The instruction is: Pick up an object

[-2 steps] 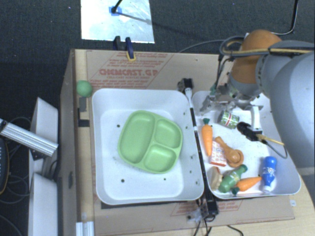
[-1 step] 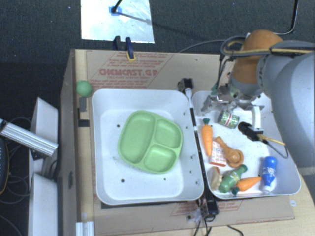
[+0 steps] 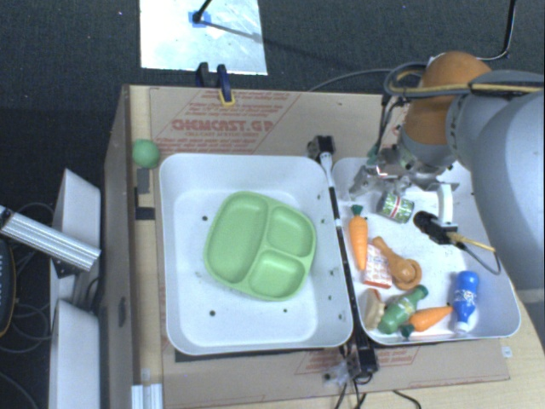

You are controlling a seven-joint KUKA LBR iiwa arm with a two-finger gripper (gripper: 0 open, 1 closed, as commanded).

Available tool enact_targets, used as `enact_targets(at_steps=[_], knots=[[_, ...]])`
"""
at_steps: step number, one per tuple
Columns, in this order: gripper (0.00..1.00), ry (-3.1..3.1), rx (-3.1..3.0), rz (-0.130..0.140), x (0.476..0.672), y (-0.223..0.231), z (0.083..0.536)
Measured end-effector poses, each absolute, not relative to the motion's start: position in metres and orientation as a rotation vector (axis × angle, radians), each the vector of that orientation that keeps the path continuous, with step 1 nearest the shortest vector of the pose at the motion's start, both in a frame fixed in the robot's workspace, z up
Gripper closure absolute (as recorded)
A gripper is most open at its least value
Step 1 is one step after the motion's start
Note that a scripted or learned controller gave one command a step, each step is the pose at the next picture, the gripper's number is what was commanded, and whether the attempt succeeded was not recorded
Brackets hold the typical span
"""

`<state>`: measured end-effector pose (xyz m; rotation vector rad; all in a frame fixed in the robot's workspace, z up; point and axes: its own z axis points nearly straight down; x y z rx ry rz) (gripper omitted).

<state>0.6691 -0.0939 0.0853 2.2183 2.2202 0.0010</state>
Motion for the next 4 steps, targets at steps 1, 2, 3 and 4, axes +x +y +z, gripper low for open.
enact_targets(at_steps=[1,2,3,4], knots=[[0.0,2.222,2.217,0.001,0.6691,-0.0933,0.0852],[0.0,2.22,2.218,0.001,0.6692,-0.0966,0.0854],[0.0,2.224,2.215,0.001,0.6691,-0.0882,0.0849],[0.0,2.222,2.217,0.001,0.6691,-0.0911,0.0851]])
